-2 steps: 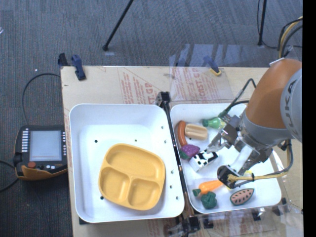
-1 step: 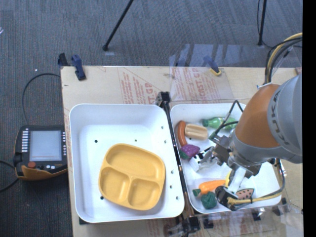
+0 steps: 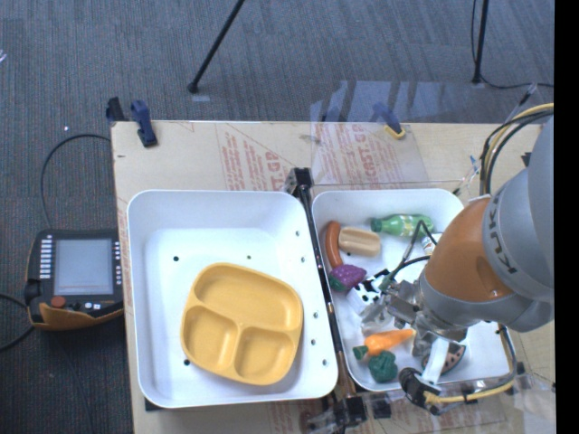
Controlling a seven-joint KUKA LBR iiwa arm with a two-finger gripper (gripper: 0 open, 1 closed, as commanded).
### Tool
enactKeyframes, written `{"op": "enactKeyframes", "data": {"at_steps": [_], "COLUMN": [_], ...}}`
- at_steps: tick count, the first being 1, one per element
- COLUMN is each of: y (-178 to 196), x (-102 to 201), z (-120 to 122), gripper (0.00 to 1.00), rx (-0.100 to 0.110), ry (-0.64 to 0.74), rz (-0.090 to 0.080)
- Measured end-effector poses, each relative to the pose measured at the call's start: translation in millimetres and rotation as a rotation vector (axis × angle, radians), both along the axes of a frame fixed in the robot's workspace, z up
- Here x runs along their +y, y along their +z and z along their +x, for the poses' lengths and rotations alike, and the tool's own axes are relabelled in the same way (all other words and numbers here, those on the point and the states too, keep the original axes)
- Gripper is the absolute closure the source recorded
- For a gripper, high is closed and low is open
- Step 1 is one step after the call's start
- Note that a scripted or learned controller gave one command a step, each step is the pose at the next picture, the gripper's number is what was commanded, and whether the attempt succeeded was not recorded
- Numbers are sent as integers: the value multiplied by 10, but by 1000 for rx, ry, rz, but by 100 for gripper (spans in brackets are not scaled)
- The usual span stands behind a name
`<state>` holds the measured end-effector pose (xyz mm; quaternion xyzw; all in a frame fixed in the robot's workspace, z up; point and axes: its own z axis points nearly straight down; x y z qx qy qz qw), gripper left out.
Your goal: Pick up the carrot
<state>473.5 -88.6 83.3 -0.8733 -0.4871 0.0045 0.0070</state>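
- We see the green plastic broccoli (image 3: 383,366) nearest, in the right white bin (image 3: 452,199).
- The small orange carrot (image 3: 390,340) lies just behind it, beside the gripper (image 3: 403,313), whose opening we cannot tell.
- Farther back sits a green bottle (image 3: 399,224).

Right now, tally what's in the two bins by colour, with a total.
Yellow: 1, the divided tray in the left bin.
Orange: 1, the carrot in the right bin.
Green: 2, the bottle and the broccoli.
Purple: 1, the purple piece.
Red-brown and tan: 1, the hot dog.
Total: 6 that can be told apart; the arm hides part of the right bin.
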Motion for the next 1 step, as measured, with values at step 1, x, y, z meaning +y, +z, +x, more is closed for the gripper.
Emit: {"op": "enactKeyframes", "data": {"at_steps": [1], "y": [47], "x": [-5], "z": [-23], "gripper": [100], "rx": [14], "ry": [-12], "rz": [6]}}
